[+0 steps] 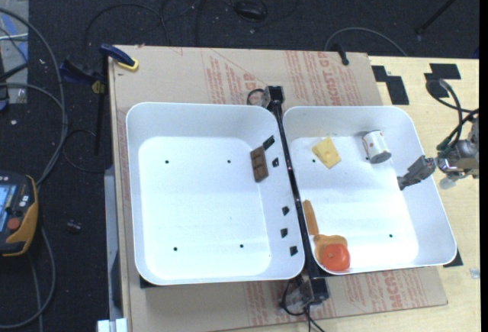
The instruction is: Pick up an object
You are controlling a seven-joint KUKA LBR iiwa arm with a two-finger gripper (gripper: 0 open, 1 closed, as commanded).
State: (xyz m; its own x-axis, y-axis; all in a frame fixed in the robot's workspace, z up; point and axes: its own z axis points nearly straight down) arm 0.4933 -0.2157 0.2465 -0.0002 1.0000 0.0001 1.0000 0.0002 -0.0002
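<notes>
So the tabletop (229, 67) is sitting mid-frame, tan board with red printing running along its top and bottom strips. Two shallow white bins are lying directly on it side by side: the left bin (145, 170) is taking up the centre-left, the right bin (427, 170) is touching it along a dark middle seam. A blue and yellow clamp (120, 57) is gripping the tabletop's upper left corner. Black tape patches (390, 83) are sticking to the upper right.

Red printed lettering on cardboard sheet (229, 67) under bins; illegible, reversed.
</notes>
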